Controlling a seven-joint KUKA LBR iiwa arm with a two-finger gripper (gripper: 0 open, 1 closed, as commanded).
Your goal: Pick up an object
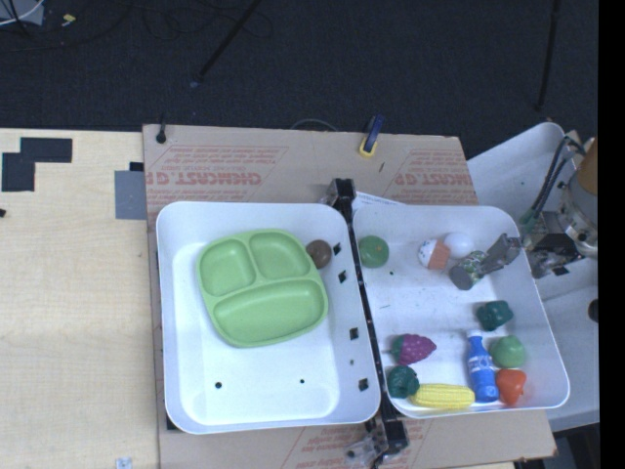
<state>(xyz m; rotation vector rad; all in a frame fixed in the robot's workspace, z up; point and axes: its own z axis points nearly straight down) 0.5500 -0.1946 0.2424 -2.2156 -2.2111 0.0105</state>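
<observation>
While the hand point(473, 267), grip unreadable, hovers nearby, the blue bottle point(479, 367) lies cap toward the bin's far side.

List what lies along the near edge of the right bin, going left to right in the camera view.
Dark green toy → yellow corn cob → blue bottle → red-orange toy.

Light wood bench point(68, 291) carries a brown cardboard sheet point(293, 164); on it two white bins, left bin point(186, 360) at 9 o'clock of right bin point(547, 360).
</observation>
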